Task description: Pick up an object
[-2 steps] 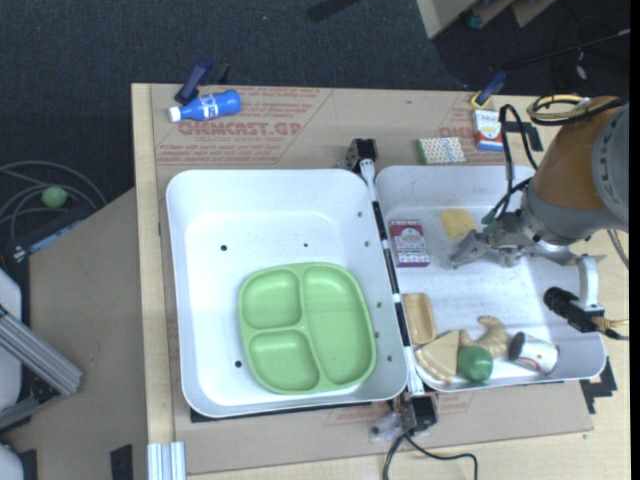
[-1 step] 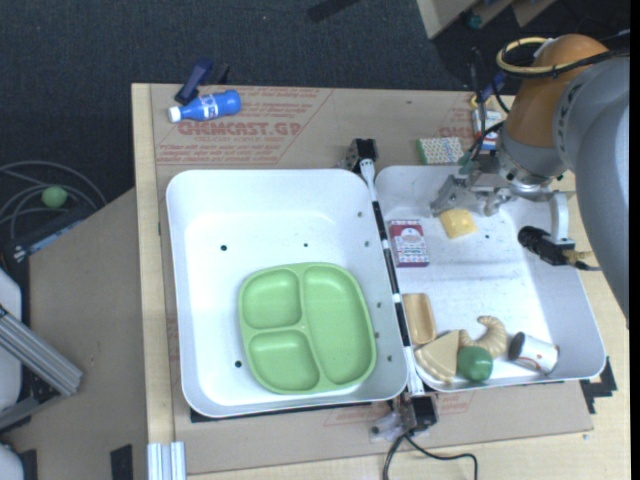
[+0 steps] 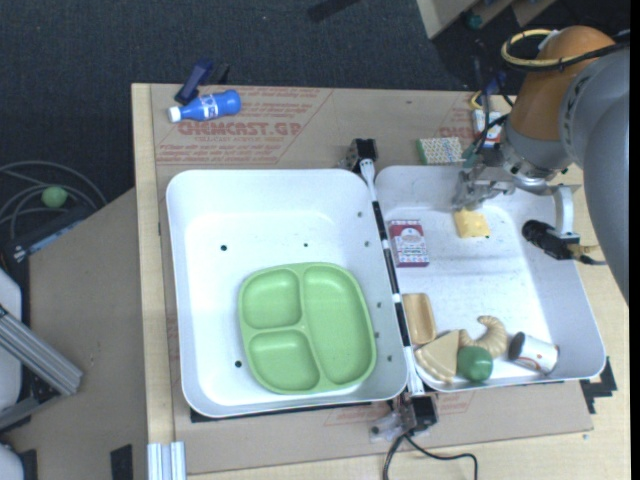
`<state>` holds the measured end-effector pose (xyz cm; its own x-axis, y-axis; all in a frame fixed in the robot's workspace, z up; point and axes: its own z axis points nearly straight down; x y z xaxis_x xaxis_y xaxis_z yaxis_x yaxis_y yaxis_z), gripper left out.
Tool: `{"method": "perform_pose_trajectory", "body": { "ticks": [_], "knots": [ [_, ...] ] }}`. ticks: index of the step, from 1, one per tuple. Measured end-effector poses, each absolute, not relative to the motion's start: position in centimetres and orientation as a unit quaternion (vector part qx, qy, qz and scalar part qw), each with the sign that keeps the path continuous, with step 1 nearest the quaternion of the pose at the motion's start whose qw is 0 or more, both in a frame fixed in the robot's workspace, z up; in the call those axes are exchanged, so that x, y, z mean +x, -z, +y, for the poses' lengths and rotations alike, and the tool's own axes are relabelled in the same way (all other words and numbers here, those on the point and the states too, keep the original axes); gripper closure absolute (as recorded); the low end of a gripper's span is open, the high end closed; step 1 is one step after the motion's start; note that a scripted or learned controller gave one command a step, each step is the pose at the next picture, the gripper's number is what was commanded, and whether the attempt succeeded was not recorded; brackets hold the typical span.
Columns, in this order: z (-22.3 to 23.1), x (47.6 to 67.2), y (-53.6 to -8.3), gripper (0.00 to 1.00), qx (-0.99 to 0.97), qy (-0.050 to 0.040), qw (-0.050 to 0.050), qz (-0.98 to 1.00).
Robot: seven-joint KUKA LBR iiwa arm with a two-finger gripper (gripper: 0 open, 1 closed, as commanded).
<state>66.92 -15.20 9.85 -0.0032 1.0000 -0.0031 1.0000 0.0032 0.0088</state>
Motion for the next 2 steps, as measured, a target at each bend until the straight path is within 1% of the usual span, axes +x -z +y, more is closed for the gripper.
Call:
{"method": "perform_pose_trajectory", "body": {
  "ticks": [1, 2],
  "knots": [
    [-15.2, 66.8, -9.6, 0.0, 0.706, -0.0005, 0.002, 0.708],
    [-16.5, 65.0, -8.5, 0.0, 0.707, 0.0007, -0.001, 0.707]
  ]
}}
